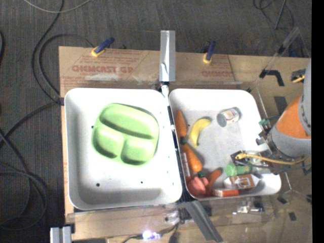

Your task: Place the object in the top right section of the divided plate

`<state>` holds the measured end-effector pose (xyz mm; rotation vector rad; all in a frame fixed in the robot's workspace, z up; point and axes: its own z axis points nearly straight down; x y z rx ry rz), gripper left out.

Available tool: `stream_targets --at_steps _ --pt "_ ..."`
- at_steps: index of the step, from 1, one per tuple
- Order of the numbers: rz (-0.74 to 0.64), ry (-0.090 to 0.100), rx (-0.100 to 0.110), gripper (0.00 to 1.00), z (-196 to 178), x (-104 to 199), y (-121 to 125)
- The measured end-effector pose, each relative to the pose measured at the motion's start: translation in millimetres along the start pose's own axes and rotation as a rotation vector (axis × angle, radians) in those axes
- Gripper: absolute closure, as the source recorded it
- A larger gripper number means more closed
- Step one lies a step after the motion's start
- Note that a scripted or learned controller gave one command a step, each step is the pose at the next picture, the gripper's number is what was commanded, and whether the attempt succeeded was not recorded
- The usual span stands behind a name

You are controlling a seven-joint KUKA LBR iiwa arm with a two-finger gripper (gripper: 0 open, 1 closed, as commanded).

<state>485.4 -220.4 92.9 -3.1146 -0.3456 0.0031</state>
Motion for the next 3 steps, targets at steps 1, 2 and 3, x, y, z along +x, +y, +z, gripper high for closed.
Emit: stream_targets --at_steps 1,2,3 --pt "-0.5 0.007 -0.006 1.0 3 1 3" --pt "-0.076 0.014 -0.023 1.0 3 13 -41" --pt "0.024 0.014 -0.023 1.0 4 22 -84"
